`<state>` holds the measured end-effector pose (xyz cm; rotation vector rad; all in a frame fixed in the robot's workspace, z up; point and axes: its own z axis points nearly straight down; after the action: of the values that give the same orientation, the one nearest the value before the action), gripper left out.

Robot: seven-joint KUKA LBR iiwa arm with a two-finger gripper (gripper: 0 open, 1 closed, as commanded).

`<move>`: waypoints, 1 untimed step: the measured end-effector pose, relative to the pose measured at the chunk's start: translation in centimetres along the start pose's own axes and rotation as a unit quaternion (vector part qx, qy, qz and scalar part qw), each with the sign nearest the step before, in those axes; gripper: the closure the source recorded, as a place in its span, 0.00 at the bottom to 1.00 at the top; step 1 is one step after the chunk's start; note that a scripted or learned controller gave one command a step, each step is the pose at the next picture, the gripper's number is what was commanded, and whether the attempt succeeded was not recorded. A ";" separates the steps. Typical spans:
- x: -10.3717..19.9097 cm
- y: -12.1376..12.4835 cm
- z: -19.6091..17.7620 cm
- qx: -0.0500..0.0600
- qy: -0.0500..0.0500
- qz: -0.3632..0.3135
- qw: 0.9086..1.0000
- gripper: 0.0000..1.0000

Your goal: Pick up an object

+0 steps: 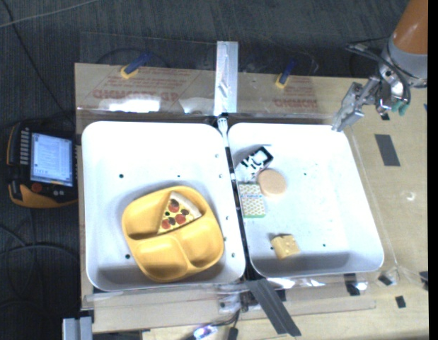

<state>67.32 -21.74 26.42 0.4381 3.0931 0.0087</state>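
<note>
The right bin (346, 190) holds a round tan cookie (272, 183), a black-and-white packet (254, 159), a green dotted sponge-like block (252, 200) and a small yellow cheese-like chunk (285, 246). In the left bin (105, 161) lies a yellow divided plate (173, 234) with a pizza slice (177, 212) in its upper compartment. My gripper (348, 112) hangs above the right bin's far right corner, away from all the objects. Nothing shows between its fingers, which look spread.
A metal divider post (226, 76) stands behind the seam between the bins. A handheld control pendant (42, 165) lies on the floor at the left. Two yellow-and-blue clamps (136, 65) (284, 78) sit on the board behind the bins.
</note>
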 end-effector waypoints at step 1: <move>1.5 0.4 -5.3 -0.001 0.006 -0.389 0.921 1.00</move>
<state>65.92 -20.94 31.65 -0.8031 3.0295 0.0017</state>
